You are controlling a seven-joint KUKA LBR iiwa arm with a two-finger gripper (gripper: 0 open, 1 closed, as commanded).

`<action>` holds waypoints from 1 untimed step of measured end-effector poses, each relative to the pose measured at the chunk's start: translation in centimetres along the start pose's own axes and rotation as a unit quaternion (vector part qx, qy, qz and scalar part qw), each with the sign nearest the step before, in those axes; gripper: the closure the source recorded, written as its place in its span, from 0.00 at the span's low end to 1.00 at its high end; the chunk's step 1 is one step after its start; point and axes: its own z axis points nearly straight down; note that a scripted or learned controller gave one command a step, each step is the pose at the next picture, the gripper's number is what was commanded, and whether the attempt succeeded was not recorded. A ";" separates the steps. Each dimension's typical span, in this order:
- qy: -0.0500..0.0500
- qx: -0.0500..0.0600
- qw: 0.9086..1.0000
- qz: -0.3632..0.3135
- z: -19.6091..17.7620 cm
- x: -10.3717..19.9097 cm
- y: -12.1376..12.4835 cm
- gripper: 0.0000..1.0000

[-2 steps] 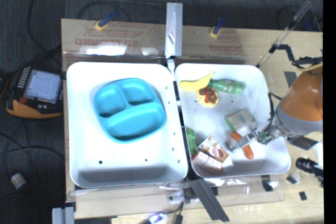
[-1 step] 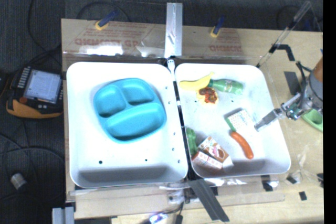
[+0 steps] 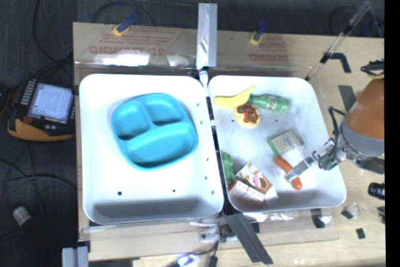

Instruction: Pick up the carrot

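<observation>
Reaching in from right over right bin (image 3: 312,94): arm with hand (image 3: 299,170) lying low at carrot (image 3: 288,171). Hand state: cannot tell, grasp or release unclear. Lying in right bin, near front right corner: carrot, orange, slanting, touching or overlapped by hand. Lying nearby: grey sponge (image 3: 286,142) just behind carrot, snack box (image 3: 252,183) to left, banana (image 3: 232,98) and green bottle (image 3: 270,102) at far edge. Sitting in left bin (image 3: 100,197): blue divided tray (image 3: 153,129).
</observation>
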 end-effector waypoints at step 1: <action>-0.002 0.000 0.996 0.089 -10.7 -2.1 4.4 0.00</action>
